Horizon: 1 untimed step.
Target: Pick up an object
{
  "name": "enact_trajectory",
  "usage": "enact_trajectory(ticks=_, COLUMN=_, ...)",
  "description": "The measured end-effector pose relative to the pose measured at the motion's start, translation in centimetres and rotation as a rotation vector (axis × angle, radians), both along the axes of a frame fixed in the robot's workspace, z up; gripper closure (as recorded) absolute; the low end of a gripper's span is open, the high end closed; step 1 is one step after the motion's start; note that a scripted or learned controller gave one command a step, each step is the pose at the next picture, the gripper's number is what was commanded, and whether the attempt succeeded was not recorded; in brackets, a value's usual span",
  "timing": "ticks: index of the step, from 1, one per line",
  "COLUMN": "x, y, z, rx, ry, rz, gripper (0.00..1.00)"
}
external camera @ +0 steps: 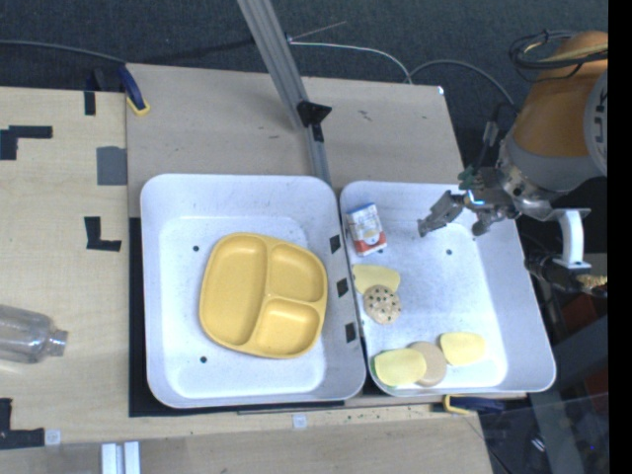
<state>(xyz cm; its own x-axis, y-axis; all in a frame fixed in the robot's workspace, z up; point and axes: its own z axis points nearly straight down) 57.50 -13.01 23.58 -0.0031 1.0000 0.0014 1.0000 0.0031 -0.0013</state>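
Two shallow white bins sit side by side on the wooden surface (59,265). Landmark: the right-hand white bin (513,294).

Gripper (456,217) hovers over the upper right part of that bin, reaching in from its right edge. Its two dark fingers (434,218) are spread apart with nothing between them. Grey arm with the orange band (563,107) stands beyond the bin's right wall.

Inside the right-hand bin:
- small red-and-white carton (366,228), upper left corner, tilted, well apart from the gripper
- pale yellow wedge-shaped piece (378,280), along the left wall, below the carton
- round speckled brown cookie-like piece (382,306), touching the wedge's lower edge
- three flat rounded pieces along the bottom wall: yellow one (397,366), tan one (429,360) overlapping it, yellow one (462,348) just right of that

Left of the landmark, the other white bin (168,215) holds a yellow three-compartment plastic plate (264,293). Far left of both, a clear plastic bottle (28,334) lies on its side on the surface.
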Motion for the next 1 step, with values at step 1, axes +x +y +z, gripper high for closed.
enact_trajectory(ticks=1, x=-6.01, y=0.56, z=-0.93, rx=-0.001, ry=0.005, rz=-0.004, gripper=0.00)
